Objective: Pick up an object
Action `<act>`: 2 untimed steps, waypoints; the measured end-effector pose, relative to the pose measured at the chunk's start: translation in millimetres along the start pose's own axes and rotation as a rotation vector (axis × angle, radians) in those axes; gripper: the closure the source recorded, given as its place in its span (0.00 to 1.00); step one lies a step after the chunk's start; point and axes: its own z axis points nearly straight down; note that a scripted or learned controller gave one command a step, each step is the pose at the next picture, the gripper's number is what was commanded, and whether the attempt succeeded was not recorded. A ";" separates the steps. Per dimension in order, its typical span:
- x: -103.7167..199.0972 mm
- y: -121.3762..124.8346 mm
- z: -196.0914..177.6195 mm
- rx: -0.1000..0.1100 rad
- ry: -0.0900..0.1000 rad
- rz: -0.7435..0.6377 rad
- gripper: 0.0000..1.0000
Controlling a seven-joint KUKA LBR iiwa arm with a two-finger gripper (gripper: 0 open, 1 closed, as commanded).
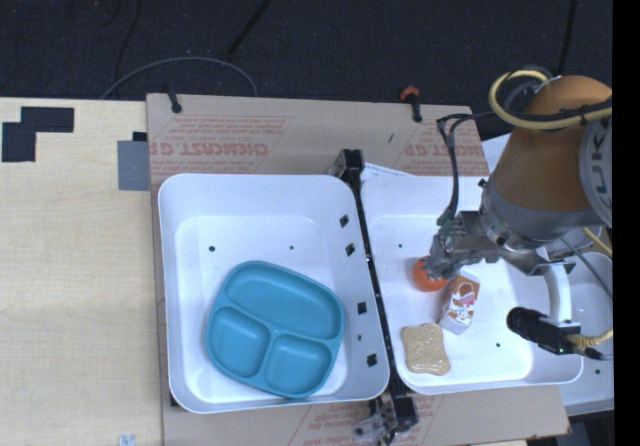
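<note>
**Item 1, task's thing: orange round piece** point(427, 279)
- Location: right bin point(500, 359), close to its left wall, about midway between the far and near edges.
- Look: bright orange with a rounded outline and a smooth, plain face. My own body covers its upper right part, so I cannot say exactly what it is.
- Handling (judged): likely light and stiff, probably a plastic toy. The curved, smooth skin may slip or roll away under a glancing touch. It does not look fragile.
- Hold: across its widest part, squarely from above. The side toward the bin's left wall is bare. On the other side the carton sits close, which leaves little room there.

**Item 2, my gripper** point(447, 256)
- Position: over the orange round piece and overlapping its upper right edge.
- Jaws: I cannot tell whether they stand wide or narrow, and I see nothing held between them.

**Item 3, small printed carton** point(460, 302)
- White with a red and brown print, tilted, just beside the orange piece toward the near edge.

**Item 4, tan toast-like slice** point(425, 348)
- Lies flat near the near-left corner of the right bin, apart from the carton.

**Item 5, blue divided plate** point(275, 327)
- Three compartments, lying in the left bin point(200, 224) toward its near edge.
</note>
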 end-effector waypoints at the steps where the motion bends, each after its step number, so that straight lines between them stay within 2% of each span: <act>1: 50.2 3.5 13.9 0.002 -0.001 0.002 1.00; 2: 94.2 5.1 19.4 0.003 -0.001 0.001 1.00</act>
